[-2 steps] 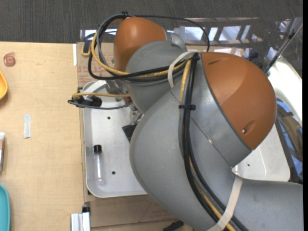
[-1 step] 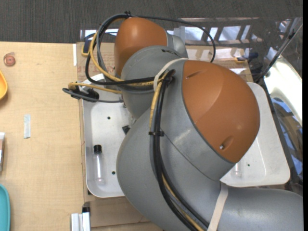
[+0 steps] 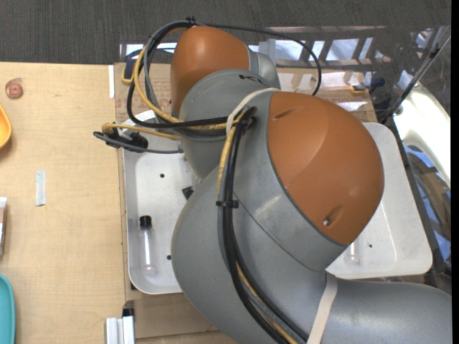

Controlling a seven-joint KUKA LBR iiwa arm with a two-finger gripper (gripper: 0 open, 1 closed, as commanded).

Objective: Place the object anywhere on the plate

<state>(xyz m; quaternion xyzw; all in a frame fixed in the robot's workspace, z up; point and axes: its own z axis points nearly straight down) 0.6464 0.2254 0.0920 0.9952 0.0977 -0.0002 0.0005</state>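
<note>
My grey arm [image 3: 237, 213] with its two orange domes [image 3: 323, 163] lies across both bins and covers most of them. In the left white bin [image 3: 154, 185] a clear tube with a black cap [image 3: 147, 246] lies near the front left corner. A small dark piece [image 3: 188, 190] pokes out from under the arm's body; I cannot tell what it is. Another small clear tube [image 3: 354, 253] lies in the right bin [image 3: 401, 213], beside the arm.
Black and yellow cables [image 3: 143, 131] loop off the arm over the left bin's back edge. On the wooden table to the left sit an orange rim [image 3: 3, 131], a teal rim [image 3: 4, 310] and a small clear strip [image 3: 40, 188]. A metal frame [image 3: 344, 49] stands behind.
</note>
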